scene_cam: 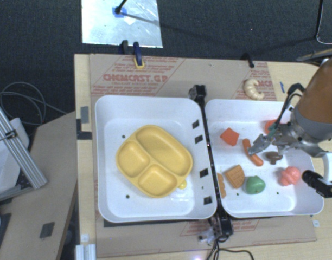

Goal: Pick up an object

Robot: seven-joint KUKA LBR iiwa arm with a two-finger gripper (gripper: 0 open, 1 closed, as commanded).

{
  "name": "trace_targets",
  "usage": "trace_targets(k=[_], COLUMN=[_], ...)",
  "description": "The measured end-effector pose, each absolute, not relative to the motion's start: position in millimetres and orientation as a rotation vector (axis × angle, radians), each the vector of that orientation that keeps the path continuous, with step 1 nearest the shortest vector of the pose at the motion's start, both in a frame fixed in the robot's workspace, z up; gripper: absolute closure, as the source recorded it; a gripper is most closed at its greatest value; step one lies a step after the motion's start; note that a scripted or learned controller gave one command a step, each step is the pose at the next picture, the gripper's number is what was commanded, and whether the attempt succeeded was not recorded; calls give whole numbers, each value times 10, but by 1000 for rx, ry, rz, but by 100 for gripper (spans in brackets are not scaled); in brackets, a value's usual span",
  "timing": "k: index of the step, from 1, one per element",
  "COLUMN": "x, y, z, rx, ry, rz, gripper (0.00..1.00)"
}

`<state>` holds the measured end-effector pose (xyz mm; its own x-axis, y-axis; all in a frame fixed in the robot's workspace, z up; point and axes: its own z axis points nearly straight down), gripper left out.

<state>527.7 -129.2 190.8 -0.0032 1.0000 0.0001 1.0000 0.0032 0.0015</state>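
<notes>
**Gripper low over the right bin, no object taken yet**

The two-finger metal gripper (262,144) hangs low in the right shallow white bin (263,207), its fingers parted and nothing between them. Just beside its tips lies a small orange sausage-shaped toy (251,151); an orange block (229,136), a waffle-textured tan piece (234,176), a green rounded toy (255,184) and a pink rounded toy (289,176) lie nearby. This looks like the approach step. Next, the fingers should settle around the sausage-shaped toy and close. The left bin (109,123) holds a yellow divided plate (153,160).
</notes>
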Motion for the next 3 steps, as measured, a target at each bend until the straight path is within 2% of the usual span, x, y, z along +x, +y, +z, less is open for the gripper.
trace_targets(k=[1,2,3], x=[5449,5464,6093], y=[-1410,-1411,-741], z=[839,1003,1907], rx=[2223,2218,2201], ry=[2225,2221,2228], rz=[-4,3,15], gripper=[0,100,100])
